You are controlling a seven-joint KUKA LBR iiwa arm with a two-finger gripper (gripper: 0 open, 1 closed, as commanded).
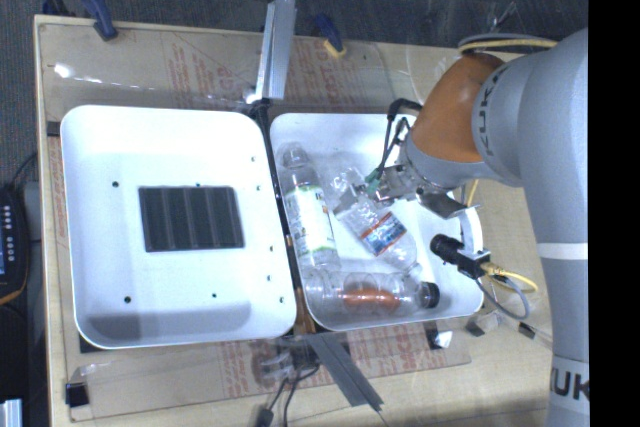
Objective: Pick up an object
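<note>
Three clear plastic bottles lie in the right bin (455, 307). One with a white and green label (309, 212) lies along the bin's left wall. One with a blue and red label (377, 227) lies slanted in the middle. One with orange contents and a black cap (372, 295) lies along the near wall. My gripper (383, 183) reaches down from the orange-banded wrist (452, 111) and sits just above the upper end of the blue and red labelled bottle, close to or touching it. The wrist hides how the gripper meets the bottle.
The left bin (90, 145) has a dark ribbed rectangle (190, 218) on its floor. A metal bar (275, 45) stands at the far junction of the bins. Blue clamps (98, 13) hold the board's far edge. Cables (500, 287) hang by the right bin's right wall.
</note>
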